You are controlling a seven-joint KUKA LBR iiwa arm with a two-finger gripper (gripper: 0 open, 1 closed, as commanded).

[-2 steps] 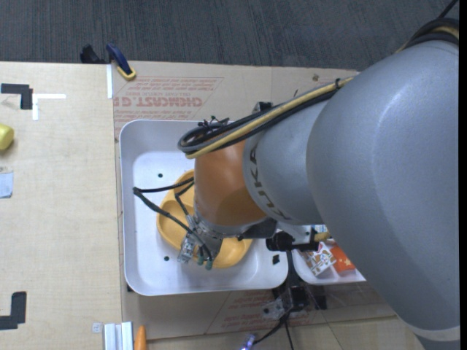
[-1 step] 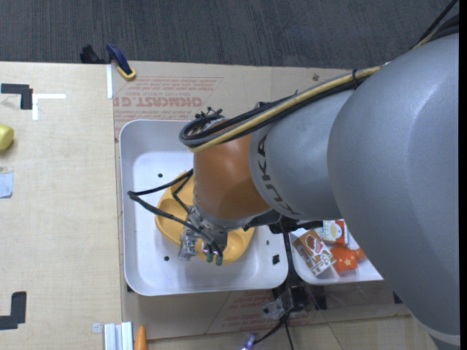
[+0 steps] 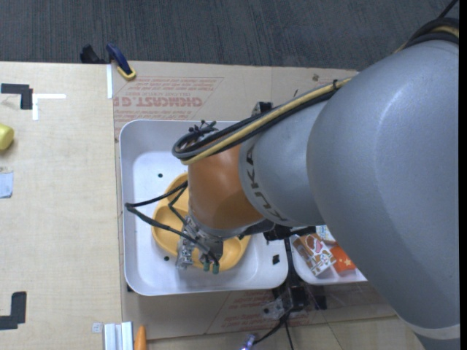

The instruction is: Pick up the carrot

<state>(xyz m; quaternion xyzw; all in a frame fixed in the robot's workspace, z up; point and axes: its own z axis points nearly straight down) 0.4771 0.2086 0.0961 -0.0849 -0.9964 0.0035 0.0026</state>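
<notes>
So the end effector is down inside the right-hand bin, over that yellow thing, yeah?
Not quite. The camera view shows the end effector down inside the left-hand bin, over the yellow thing. The right-hand bin is mostly hidden under the arm.

Red print runs along the cardboard sheet (image 3: 182, 97) just above the left white bin (image 3: 139, 195), in the upper middle of the frame. It stands upside down to the camera; the large line seems to read "CHICKASZ G P", though the letters are too small and distorted to be sure, and the smaller line above it cannot be read. More red print shows on the cardboard at the lower middle, below the bin, and is illegible. Black letters "KU" stand on the grey arm (image 3: 257, 188) beside its orange band, in the middle of the frame. A red-and-white packet (image 3: 321, 255) at lower right bears print too blurred to read.
</notes>
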